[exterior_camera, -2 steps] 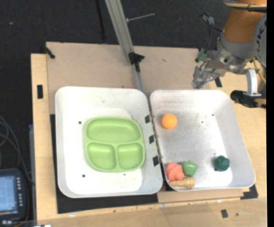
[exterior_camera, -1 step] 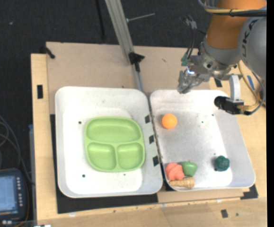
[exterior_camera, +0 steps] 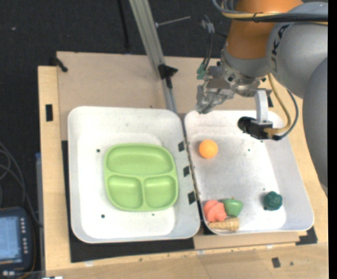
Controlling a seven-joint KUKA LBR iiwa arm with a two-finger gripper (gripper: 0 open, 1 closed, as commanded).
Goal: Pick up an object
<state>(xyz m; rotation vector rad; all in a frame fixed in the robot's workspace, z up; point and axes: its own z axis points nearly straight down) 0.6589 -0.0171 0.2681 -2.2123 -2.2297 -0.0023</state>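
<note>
My gripper (exterior_camera: pixel 206 103) hangs above the far left corner of the right bin (exterior_camera: pixel 247 173), well above its floor, with nothing visible between its fingers. An orange ball (exterior_camera: pixel 208 149) lies on the bin floor just in front of it. At the bin's near left corner a pink-red object (exterior_camera: pixel 214 210), a green pepper-like piece (exterior_camera: pixel 233 206) and a tan piece (exterior_camera: pixel 227 225) lie bunched together. A dark green lump (exterior_camera: pixel 272 200) rests near the right wall.
The left bin (exterior_camera: pixel 87 132) holds a light green divided plate (exterior_camera: pixel 140 176) with three compartments. A metal pole (exterior_camera: pixel 151 39) rises behind the bins, close to the gripper's left. The arm's grey body crowds the right side.
</note>
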